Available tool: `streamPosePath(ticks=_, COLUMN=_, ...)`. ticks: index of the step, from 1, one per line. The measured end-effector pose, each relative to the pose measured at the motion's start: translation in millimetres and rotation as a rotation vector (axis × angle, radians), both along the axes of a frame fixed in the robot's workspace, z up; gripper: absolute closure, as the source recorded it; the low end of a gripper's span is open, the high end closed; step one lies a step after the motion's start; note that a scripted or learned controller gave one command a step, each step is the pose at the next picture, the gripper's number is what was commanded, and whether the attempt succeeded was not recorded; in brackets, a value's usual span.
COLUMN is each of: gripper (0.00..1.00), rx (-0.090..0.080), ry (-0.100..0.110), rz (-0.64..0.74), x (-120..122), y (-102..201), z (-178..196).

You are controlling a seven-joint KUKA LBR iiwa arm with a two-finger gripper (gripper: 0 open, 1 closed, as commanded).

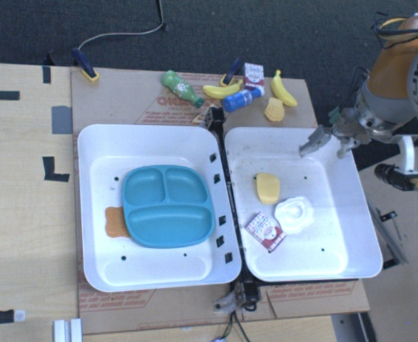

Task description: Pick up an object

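Note:
The right bin (352,212) holds a yellow block (267,188), a white crumpled object (294,214) and a red and white packet (264,231). In the left bin (95,155) lies a blue divided plate (168,205), and an orange piece (113,221) pokes out from under its left edge. My gripper (327,148) hangs over the right bin's far right corner, open, with nothing between its fingers. It is well to the upper right of the yellow block.
Behind the bins on the cardboard lie a green bottle (180,87), two bananas (222,90) (284,90), a blue bottle (239,100), a small carton (254,73) and a yellow piece (274,110). A black divider (223,184) runs between the bins.

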State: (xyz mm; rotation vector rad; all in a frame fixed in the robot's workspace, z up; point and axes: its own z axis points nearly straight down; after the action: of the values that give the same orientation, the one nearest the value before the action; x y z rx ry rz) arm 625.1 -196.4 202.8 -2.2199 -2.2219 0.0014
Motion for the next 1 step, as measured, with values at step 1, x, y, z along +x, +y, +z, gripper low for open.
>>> streamPosePath(ticks=1, gripper=0.0, rx=0.001, ry=-0.001, rz=0.001, x=-12.2, y=67.6, z=-114.6)
